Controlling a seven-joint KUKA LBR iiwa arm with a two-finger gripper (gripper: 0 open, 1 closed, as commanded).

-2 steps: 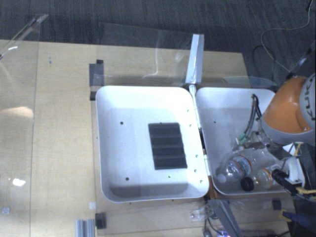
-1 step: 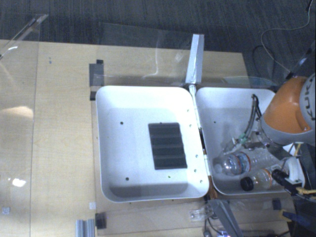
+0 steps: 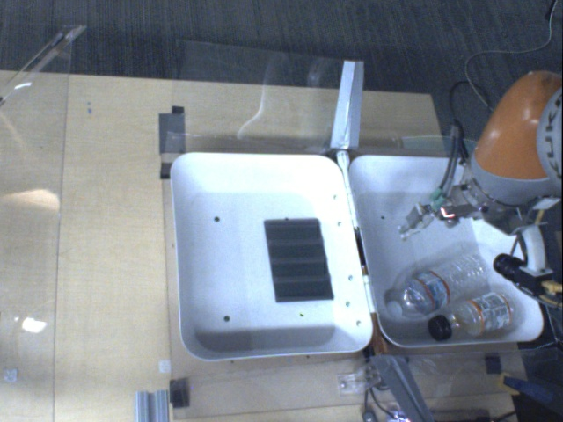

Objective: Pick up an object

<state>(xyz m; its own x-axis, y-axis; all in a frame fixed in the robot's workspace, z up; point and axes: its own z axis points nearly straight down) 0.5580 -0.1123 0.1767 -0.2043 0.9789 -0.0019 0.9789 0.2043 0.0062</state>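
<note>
My gripper (image 3: 417, 219) hangs over the upper middle of the right bin (image 3: 378, 192), pointing left, open with nothing between its fingers. Below it, two clear plastic bottles lie at the bin's near side. One carries a blue label (image 3: 433, 286); the other has an orange label and a black cap (image 3: 475, 313). The gripper is apart from both. A black ridged rectangular block (image 3: 298, 258) lies flat in the middle of the left bin (image 3: 202, 200).
A thin divider wall (image 3: 354, 236) runs between the two bins. A clear plastic sheet (image 3: 35, 200) covers the bench at the left. Cables and a black connector (image 3: 523, 275) hang by the right bin's right edge.
</note>
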